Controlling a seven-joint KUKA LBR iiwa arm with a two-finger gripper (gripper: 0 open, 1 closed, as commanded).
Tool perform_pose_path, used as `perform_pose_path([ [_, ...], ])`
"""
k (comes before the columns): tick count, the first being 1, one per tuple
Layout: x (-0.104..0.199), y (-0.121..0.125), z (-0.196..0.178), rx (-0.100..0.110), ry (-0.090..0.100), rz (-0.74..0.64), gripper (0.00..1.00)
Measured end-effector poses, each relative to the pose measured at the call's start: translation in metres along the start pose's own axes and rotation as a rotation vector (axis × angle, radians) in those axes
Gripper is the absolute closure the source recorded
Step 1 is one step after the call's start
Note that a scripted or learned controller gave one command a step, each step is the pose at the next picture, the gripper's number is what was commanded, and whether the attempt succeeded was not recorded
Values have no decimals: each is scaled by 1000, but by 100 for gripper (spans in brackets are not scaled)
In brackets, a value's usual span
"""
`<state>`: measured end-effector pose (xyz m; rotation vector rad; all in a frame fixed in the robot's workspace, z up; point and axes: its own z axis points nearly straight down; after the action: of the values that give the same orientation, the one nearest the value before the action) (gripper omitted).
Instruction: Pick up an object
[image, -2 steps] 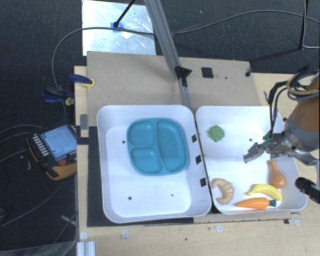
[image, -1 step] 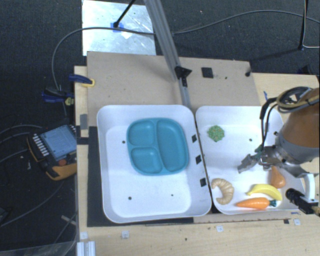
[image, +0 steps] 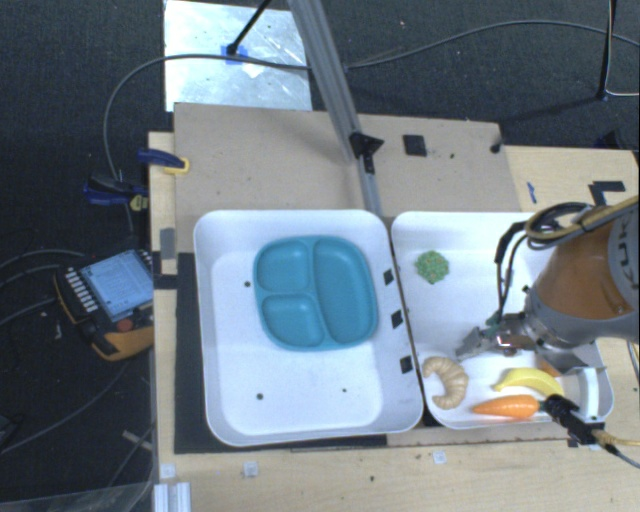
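Note:
In the right bin (image: 455, 250) lie a green broccoli floret (image: 432, 266) near the back, a tan croissant (image: 447, 379) at the front left, a yellow banana (image: 529, 380) and an orange carrot (image: 506, 406) at the front. My gripper (image: 492, 341) hangs low over the bin's middle right, just above the banana and to the right of the croissant. The orange wrist band (image: 590, 280) covers the bin's right side.
The left bin (image: 230, 400) holds a blue three-compartment plate (image: 316, 291). A grey pole (image: 335, 90) runs from the top to the bins' back edge. Cables and a handheld device (image: 110, 300) lie on the floor at left.

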<state>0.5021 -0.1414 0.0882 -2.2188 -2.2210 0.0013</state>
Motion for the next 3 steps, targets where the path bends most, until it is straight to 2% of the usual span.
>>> perform_pose_path([
  [1,-1,2,-14,-6,-2,0,100],
  [2,-2,4,-56,-8,-2,-3,100],
  [3,-1,6,-121,-11,-3,-4,100],
])
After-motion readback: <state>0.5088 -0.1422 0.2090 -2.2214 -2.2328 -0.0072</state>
